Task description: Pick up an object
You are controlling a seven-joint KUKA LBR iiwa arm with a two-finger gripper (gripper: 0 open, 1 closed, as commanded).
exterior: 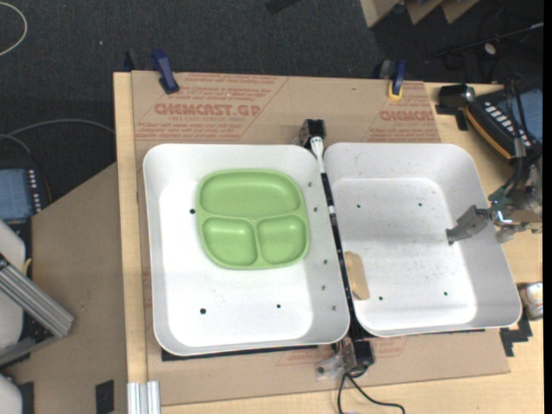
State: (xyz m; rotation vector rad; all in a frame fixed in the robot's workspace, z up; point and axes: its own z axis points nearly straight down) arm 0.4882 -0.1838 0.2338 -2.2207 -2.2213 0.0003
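A light green divided plate (pixel 253 218) with three compartments lies flat in the upper half of the left white bin (pixel 172 317). My gripper (pixel 470 223) reaches in from the right over the right rim of the right white bin (pixel 405 317), low and near its floor. It is far from the green plate, and nothing is seen held in it. Most of the arm (pixel 520 192) is cut off by the frame's right edge.
A small tan wooden piece (pixel 357 276) lies at the left wall of the right bin, by the divider between the bins. Both bins rest on a brown board (pixel 259 102) held by blue clamps (pixel 164 70). Cables and a black device (pixel 492 119) sit at the back right.
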